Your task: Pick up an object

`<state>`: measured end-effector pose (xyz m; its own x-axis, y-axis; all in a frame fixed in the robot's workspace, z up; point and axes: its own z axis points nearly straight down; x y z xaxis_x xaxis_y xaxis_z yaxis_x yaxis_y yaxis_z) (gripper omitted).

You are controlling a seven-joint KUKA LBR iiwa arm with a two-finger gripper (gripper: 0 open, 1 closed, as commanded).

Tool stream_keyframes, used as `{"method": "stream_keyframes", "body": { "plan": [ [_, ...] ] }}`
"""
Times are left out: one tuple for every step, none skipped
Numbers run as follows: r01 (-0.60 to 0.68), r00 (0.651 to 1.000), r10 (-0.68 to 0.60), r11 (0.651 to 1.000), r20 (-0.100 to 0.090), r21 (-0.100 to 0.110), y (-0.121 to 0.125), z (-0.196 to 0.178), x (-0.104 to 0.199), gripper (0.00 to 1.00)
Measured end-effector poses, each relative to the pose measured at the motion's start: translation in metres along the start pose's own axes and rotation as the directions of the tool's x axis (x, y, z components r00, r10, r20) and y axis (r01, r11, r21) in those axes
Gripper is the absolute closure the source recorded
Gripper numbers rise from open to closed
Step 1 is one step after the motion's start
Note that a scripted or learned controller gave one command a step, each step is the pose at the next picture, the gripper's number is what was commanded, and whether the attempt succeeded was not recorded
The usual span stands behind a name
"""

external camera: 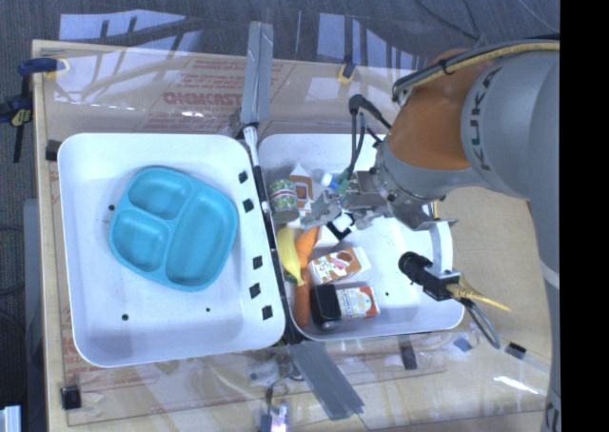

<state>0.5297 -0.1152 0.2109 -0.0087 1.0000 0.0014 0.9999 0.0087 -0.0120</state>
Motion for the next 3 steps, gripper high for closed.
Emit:
{"method": "stream_keyframes", "body": {
  "plan": [
    [0.025,1.0,-0.025,0.999,0.008,-0.03,0.0205,0.0955,-0.0057,0.0],
    [0.031,0.999,-0.03,0.999,0.009,-0.022,0.0201,0.0899,-0.0063,1.0],
    [0.03,1.0,-0.03,0.999,0.009,-0.023,0.0202,0.0898,-0.0062,0.0]
  ]
}}
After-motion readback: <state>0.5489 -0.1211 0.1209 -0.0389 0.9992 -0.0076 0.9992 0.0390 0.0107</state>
